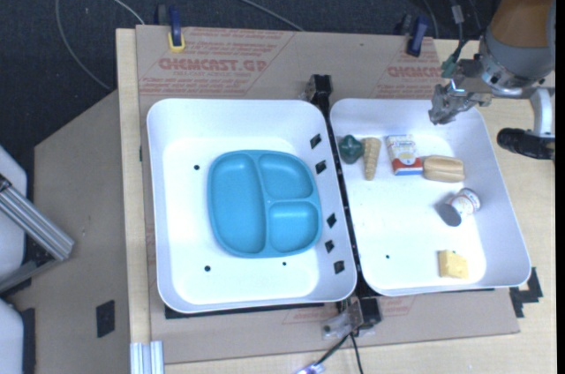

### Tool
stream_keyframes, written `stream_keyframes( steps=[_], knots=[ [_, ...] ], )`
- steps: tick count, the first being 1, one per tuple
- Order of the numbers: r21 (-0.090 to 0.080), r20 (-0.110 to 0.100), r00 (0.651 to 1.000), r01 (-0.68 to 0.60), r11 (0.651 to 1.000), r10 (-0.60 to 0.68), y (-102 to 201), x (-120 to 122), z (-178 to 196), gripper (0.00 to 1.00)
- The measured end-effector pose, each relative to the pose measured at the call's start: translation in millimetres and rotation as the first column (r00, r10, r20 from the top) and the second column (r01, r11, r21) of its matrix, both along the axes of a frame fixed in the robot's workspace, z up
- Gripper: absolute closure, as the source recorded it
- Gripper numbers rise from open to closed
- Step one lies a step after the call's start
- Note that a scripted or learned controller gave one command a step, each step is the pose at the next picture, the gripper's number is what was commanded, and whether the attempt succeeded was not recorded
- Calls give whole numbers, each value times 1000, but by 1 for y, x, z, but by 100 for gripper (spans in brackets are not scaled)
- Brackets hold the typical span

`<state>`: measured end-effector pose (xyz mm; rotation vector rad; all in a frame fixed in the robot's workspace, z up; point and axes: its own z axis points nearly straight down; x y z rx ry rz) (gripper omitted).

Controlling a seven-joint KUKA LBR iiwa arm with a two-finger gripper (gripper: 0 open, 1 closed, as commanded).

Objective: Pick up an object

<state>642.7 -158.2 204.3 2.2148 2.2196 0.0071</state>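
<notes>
You have two shallow white plastic bins side by side on a bench topped with printed brown cardboard (265, 55). The left bin (168, 187) has rounded corners and smooth, glossy walls; in it lies a teal compartment plate (263, 203) — one long section on its left, two smaller ones on its right, all with softly rounded edges.

The right bin (397, 240) holds the small things. Near its upper left corner sits a dark green knobbly piece (351, 149), and just beside it a pale tan cone (371, 157) with its narrow end toward the bottom of the frame. To the right of the cone is a small box (403, 155), white and red on its face, and touching its right side a smooth tan loaf-shaped bread roll (443, 168). Lower down, toward the bin's right wall, a short can (460, 206) lies on its side, grey end showing. Near the lower right corner rests a yellow wedge (453, 265), matt like cheese.

The gripper (447, 106) hangs over the upper right corner of the right bin, metallic and dark, below the grey wrist and orange band in the upper right of the frame. Nothing shows between its tips, and I cannot tell whether it is parted or closed. It stands apart from the bread roll — the nearest item.
</notes>
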Motion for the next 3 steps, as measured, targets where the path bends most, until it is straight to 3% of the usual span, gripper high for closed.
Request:
stream_keyframes(
  steps=[1,3],
  knots=[
    [1,-5,1000,1,1000,-1,0,1,4,100],
    [4,-9,1000,-4,1000,4,111,7,10,100]
  ],
)
